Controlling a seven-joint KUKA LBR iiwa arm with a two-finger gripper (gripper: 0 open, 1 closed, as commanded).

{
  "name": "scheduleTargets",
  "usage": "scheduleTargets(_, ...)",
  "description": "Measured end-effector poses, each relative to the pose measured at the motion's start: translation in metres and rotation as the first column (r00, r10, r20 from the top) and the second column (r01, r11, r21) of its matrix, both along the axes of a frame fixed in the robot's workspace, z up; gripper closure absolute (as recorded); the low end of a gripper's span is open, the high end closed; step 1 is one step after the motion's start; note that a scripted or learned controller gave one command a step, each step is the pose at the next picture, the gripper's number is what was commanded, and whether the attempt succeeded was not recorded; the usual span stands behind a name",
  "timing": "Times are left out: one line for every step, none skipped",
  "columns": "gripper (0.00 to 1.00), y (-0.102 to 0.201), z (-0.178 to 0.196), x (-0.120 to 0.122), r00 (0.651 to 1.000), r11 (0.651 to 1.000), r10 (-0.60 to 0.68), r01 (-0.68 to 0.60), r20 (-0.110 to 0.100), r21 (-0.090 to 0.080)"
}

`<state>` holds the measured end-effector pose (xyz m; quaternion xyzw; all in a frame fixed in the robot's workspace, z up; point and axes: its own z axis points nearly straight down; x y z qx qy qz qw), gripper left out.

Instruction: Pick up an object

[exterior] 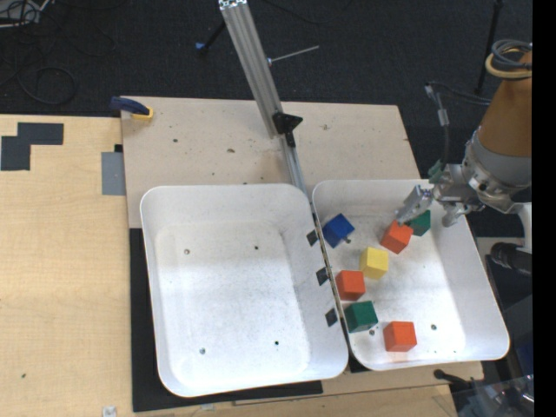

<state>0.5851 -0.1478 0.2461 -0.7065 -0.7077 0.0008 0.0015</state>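
Gripper [432, 205] sits over my right bin's [486, 307] upper edge, fingers spread apart and holding nothing. I see an orange cube [396, 237] just below it, a green cube [420, 224] touching that cube's upper right.

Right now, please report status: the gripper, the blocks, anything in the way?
Gripper over right bin, top edge; grip unconfirmed. Orange block and green block just beside it. Five more blocks loose in the bin. Nothing in the way.

Dark carpeted floor [130, 33] behind a pale wooden bench [61, 259].
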Motion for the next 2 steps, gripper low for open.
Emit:
scheduleTargets(0.00, 0.000, 0.000, 0.000, 1.000, 1.000, -0.002, 0.002, 0.000, 0.000)
scheduleTargets(0.00, -0.006, -0.052, 0.007, 1.000, 1.000, -0.002, 0.002, -0.005, 0.000)
